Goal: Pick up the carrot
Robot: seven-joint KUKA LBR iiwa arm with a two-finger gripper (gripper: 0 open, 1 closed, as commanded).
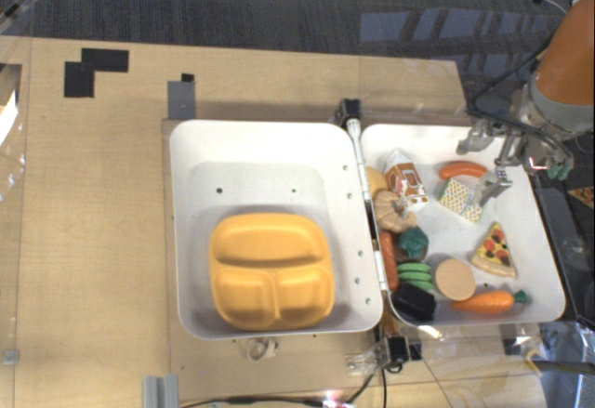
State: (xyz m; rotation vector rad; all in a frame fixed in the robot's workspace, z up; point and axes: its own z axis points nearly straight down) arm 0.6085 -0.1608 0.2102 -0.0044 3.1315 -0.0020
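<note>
The carrot (484, 302) lies on its side at the near edge of the right bin (548, 253), just beside a tan disc (455, 279) and in front of a pizza slice (494, 251), loose like the rest of the toys heaped there. Farther back the gripper (494, 185) hangs over the bin's far right part, fingers spread and holding nothing, near a red sausage (462, 170) and well apart from the carrot. The arm enters from the right, wrist bent downward.

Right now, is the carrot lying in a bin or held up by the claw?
In a bin. The carrot lies flat near the right bin's front edge, while the claw is apart from it, above the bin's far side.
</note>
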